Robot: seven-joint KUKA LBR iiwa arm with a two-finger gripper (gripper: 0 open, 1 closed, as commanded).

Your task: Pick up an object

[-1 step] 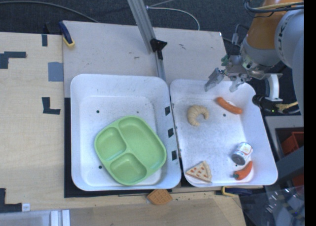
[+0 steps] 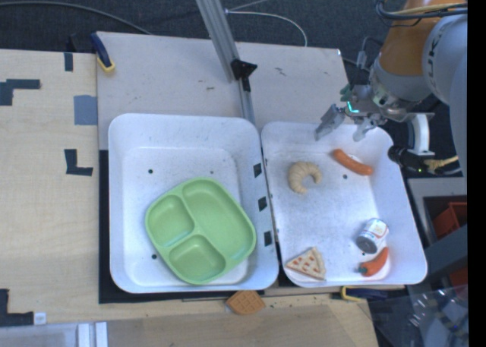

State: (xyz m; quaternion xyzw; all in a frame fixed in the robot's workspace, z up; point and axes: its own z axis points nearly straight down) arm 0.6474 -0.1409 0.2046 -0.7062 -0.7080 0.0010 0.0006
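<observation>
The gripper [image 2: 343, 128] hovers over the right bin's [image 2: 395, 186] far edge, fingers spread, nothing between them. Just beside it lies a small orange sausage [image 2: 352, 162]; a tan croissant [image 2: 304, 175] rests nearby.

A grey robot arm [image 2: 448, 42] with a rounded orange band near its wrist. Black cables loop over the orange section. Its two-finger gripper [image 2: 346, 126] has grey metal fingers and a small green light.

I'm looking at what's probably a robotics lab: taped worktop [image 2: 45, 148], twin white bins [image 2: 129, 140], loose cables [image 2: 68, 10], toy food.
</observation>
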